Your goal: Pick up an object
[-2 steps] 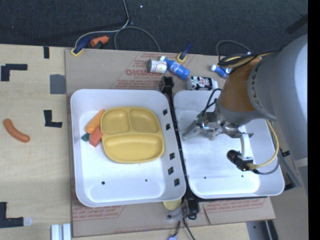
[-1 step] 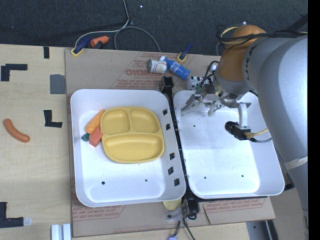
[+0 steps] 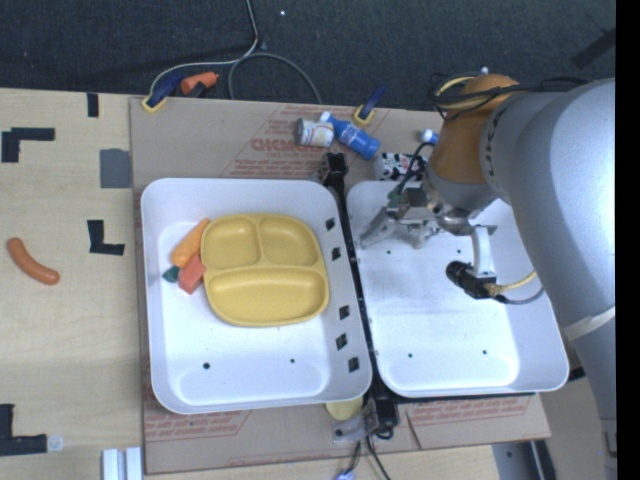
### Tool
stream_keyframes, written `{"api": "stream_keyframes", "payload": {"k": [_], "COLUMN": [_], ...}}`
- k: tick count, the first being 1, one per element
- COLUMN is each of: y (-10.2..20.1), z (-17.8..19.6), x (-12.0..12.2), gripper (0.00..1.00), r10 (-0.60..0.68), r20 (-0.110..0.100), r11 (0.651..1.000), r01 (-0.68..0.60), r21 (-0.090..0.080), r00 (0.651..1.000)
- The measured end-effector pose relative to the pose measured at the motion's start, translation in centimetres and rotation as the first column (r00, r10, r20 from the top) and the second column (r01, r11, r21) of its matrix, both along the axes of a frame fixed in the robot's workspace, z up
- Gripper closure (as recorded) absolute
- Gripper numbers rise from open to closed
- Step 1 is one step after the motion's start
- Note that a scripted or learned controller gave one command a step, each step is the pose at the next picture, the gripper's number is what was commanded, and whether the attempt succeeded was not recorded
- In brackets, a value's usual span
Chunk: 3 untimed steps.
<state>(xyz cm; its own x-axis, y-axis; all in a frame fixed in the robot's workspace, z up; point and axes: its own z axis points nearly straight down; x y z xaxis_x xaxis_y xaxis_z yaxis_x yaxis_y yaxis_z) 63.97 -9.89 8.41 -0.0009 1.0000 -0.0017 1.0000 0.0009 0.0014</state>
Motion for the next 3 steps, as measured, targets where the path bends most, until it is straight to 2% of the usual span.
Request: {"api": "stream_keyframes", "payload": {"k": [1,2,3], "y": [-0.2,-0.2,3.7], "z": [0.1,1.2,10.7], "x": [3.0,3.0,-0.4], "gripper": [0.00,1.00,1.00], "r10": [0.003,0.002,0.003], "r20": [0.001,0.002,0.006], "r11": [1.000,1.000,1.000], "r01": [-0.003,-0.002,-0.003], "r21": [0.001,-0.001,0.003], "r00": [1.000,1.000,1.000]}}
